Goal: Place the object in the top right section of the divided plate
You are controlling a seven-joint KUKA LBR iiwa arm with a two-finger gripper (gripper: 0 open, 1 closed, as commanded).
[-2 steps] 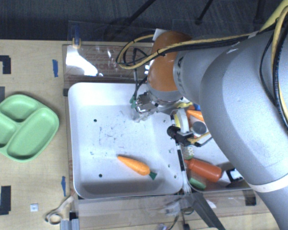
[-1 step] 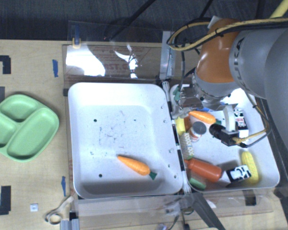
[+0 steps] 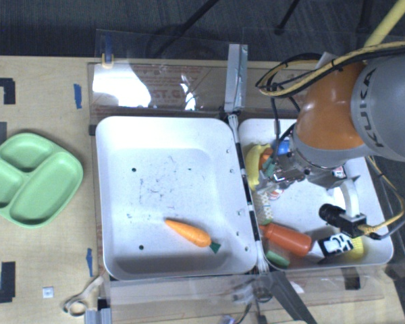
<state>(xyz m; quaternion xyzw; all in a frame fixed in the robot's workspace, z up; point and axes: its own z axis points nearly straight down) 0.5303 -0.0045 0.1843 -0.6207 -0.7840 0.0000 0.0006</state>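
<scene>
Bins: 2 | toy carrot (image 3: 188,232): 1, lain in left bin (image 3: 121,140) | divided plate (image 3: 31,179): 1, green, 3 sections, left of bins | arm over right bin (image 3: 374,187) | jaw state cannot be told

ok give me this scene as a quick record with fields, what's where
plate: green divided plate on the bench, left of both bins, nothing in its sections
left bin: carrot lying near the front edge
right bin: red item, yellow item, other small clutter
arm: over the right bin, reaching in from the right
task state: nothing placed on the plate yet
</scene>
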